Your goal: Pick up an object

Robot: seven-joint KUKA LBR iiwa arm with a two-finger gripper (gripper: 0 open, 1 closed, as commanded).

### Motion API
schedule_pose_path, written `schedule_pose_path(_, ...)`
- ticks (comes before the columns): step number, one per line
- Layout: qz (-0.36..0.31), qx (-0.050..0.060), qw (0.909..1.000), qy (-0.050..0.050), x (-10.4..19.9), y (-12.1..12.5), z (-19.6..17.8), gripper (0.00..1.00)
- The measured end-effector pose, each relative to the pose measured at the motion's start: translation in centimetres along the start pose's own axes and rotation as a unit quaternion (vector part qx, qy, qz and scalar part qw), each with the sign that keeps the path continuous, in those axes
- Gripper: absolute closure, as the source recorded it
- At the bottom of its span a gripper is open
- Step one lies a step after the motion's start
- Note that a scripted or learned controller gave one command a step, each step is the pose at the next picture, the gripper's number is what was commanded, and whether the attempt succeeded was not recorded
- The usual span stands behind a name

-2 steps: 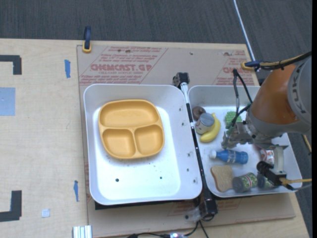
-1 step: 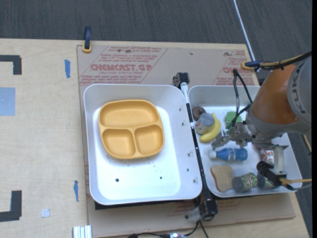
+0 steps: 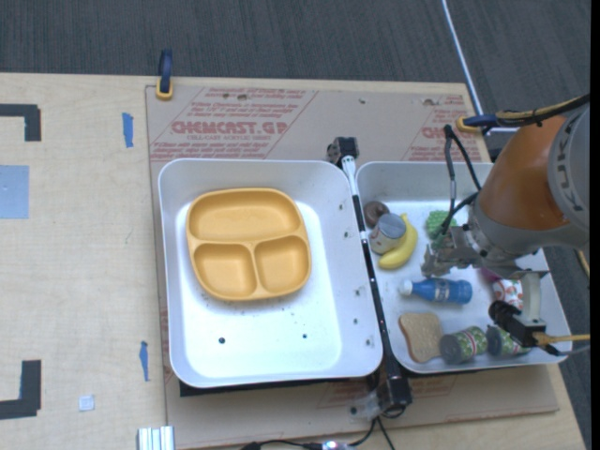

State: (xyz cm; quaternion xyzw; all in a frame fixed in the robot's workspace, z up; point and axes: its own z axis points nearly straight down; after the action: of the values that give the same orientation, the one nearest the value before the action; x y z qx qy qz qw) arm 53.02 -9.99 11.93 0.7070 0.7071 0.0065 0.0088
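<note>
My gripper [image 3: 442,259] hangs low over the right bin [image 3: 553,300], just above a blue bottle [image 3: 441,291] that lies on its side. A yellow banana [image 3: 403,245] lies to the gripper's left, next to a small grey can [image 3: 382,238] and a brown round piece [image 3: 375,212]. A green leafy item [image 3: 437,221] sits just behind the gripper. A slice of bread [image 3: 421,334] and a dark green can [image 3: 472,344] lie at the bin's front. I see nothing held.
The left bin [image 3: 178,279] holds a yellow divided plate [image 3: 248,242]. A red and white item [image 3: 507,292] lies under the arm at the right. Cables trail from the wrist over the right bin's far edge.
</note>
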Motion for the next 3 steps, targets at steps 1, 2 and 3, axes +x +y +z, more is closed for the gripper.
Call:
schedule_pose_path(1, 0.001, 0.011, 0.9999, 0.001, -7.8, -3.5, 2.6, 1.00)
schedule_pose_path(2, -0.001, 0.009, 1.0000, 0.002, 1.3, 0.4, -6.6, 1.00)
schedule_pose_path(3, -0.001, 0.009, 1.0000, 0.002, 1.2, 0.4, -6.6, 0.00)
